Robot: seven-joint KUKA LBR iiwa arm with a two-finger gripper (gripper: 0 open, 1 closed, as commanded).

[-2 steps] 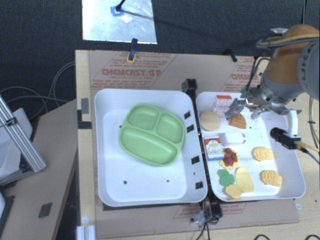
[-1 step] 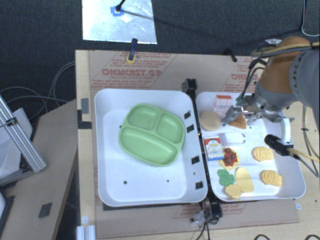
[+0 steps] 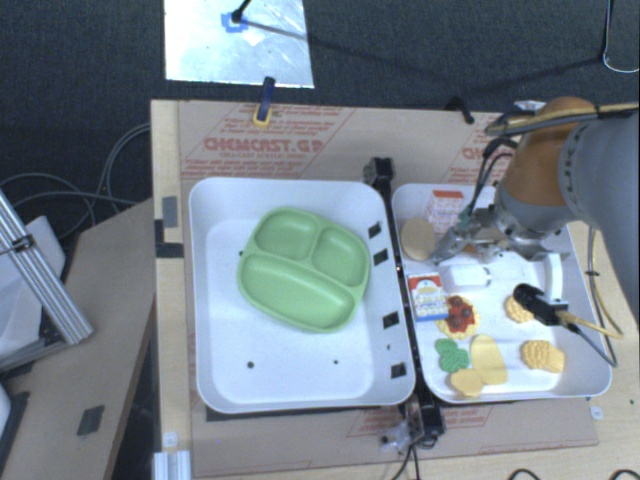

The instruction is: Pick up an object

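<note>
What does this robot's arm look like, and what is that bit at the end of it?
The arm is a thick, rounded tube, grey, with an orange band above the wrist. Thin dark cables run along the orange section. At its end sits the gripper, a small grey metal piece with dark parts, much narrower than the arm itself.

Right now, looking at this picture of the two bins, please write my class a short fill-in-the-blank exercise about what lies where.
1. The divided plate is coloured ____.
2. The plate lies in the ____ bin of the view.
3. The plate has ____ compartments.
4. The hand hangs over the ____ bin of the view.

Missing words: green; left; three; right
</note>
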